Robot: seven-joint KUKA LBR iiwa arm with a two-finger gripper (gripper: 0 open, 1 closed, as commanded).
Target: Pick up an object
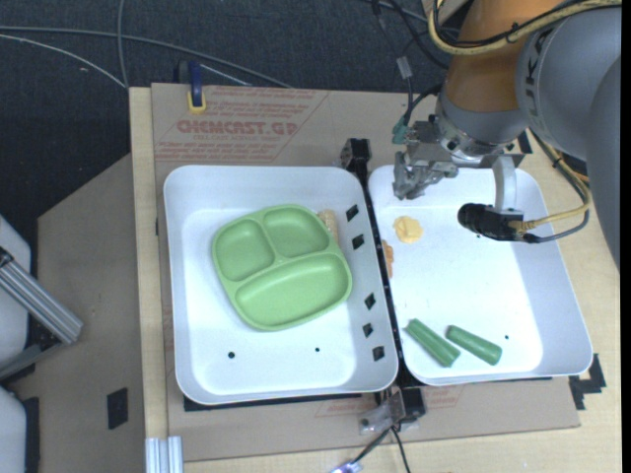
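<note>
My gripper point(411, 186) hangs over the back left corner of the right bin point(537, 304), pointing down, with nothing seen between its tips. A small yellow piece point(408, 229) lies on the bin floor just in front of and below the gripper. Two green cylinders, one darker point(432, 342) and one lighter point(474, 344), lie side by side near the bin's front edge. An orange sliver point(388, 258) rests against the bin's left wall.
The left bin point(197, 343) holds a green divided tray point(282, 265), and a small tan item point(327, 222) sits at the tray's back right corner. A black divider with clips point(363, 254) runs between the bins. Cables trail from the wrist over the right bin's back.
</note>
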